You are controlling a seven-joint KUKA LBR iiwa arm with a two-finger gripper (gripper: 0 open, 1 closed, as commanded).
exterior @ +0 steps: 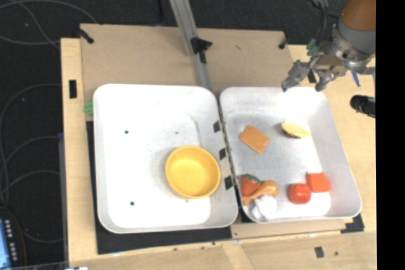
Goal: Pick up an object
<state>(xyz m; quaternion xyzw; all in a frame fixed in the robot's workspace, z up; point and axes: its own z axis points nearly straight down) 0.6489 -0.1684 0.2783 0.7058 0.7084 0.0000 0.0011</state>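
My gripper hangs over the far edge of the right bin, fingers spread open with nothing between them. Below it in the right bin lie a pale yellow wedge, an orange-brown flat square, a red ball, an orange block, and a cluster of an orange-red piece with a white lump at the near left corner. A yellow bowl sits in the left bin.
A slanted metal post rises behind the bins, its base near the seam between them. The bench of brown board surrounds both bins. Cables trail on the dark floor at left.
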